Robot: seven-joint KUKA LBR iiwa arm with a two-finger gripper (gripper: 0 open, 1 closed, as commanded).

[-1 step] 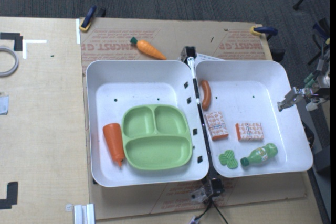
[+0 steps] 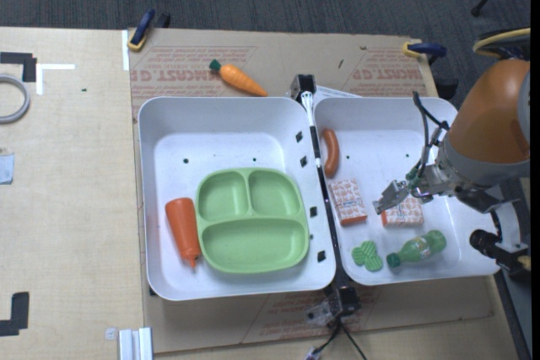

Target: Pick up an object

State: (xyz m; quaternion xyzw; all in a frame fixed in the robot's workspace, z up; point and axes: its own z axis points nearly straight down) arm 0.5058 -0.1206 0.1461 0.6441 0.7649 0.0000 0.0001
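The gripper (image 2: 393, 198) hangs low in the right bin (image 2: 380, 110), its tip just beside a small box (image 2: 405, 214) at its 4 o'clock; whether it is open or closed, I cannot tell. A second box (image 2: 348, 201) lies at its 9 o'clock, a green bottle (image 2: 418, 249) at 5, a leaf (image 2: 367, 255) at 7, a sausage (image 2: 330, 152) at 10. In the left bin (image 2: 211, 118) a green plate (image 2: 251, 220) sits beside a carrot (image 2: 183, 229). Another carrot (image 2: 239, 77) lies on the surface (image 2: 63, 206).

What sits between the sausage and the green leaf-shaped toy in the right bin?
In the camera view, a small red-and-white box lies between the sausage and the green leaf-shaped toy, on the right bin's floor near its left wall.
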